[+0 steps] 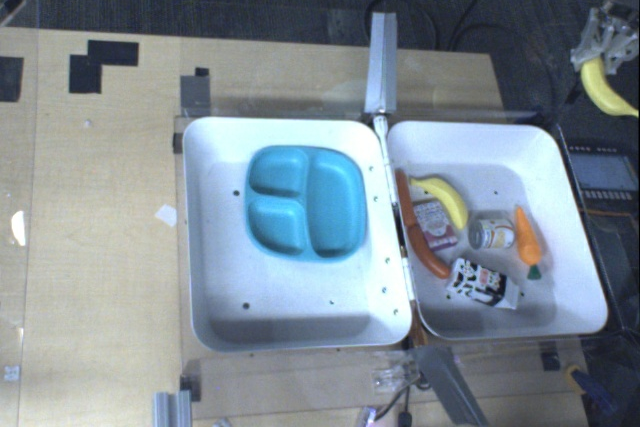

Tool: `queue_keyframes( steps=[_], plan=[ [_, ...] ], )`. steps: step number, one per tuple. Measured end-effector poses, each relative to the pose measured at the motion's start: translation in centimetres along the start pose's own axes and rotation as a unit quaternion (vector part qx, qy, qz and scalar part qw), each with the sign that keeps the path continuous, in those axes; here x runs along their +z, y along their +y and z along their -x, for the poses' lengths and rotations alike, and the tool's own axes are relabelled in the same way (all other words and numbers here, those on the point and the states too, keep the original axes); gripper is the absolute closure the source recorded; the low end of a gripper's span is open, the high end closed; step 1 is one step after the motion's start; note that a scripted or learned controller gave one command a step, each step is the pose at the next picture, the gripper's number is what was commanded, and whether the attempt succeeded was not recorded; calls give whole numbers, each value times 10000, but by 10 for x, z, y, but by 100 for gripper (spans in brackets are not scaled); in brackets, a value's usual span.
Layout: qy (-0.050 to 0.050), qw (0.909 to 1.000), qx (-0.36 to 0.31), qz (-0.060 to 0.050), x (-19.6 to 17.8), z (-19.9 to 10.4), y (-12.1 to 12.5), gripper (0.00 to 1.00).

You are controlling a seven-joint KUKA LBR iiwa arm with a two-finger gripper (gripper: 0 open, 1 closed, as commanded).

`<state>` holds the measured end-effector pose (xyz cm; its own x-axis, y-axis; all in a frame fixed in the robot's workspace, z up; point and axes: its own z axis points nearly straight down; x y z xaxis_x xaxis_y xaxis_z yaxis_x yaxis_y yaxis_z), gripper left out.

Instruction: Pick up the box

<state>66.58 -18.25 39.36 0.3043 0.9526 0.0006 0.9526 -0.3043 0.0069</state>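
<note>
White bin (560, 165) at the right of the frame holds the box (481, 283), flat near its lower edge, long axis running left to right. Up in the top right corner the fingers (606, 65) pinch a banana (605, 91), so the box lies well down-left. Its print is hard to read.

I see a blue divided tray (305, 201) in the left bin (205, 245). In the right bin (560, 175) I see a banana (446, 198), a small can (492, 234), a carrot (527, 235) and a sausage (420, 240).
</note>
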Motion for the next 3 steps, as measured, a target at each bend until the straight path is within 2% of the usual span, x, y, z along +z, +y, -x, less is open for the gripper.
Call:
queue_keyframes(
  steps=[1,2,3],
  plan=[
    [0,9960,-893,4,-35,-9,-24,100],
    [-4,9966,-825,-3,-22,17,9,100],
    [-2,9950,-996,2,-18,24,-20,100]
  ],
)
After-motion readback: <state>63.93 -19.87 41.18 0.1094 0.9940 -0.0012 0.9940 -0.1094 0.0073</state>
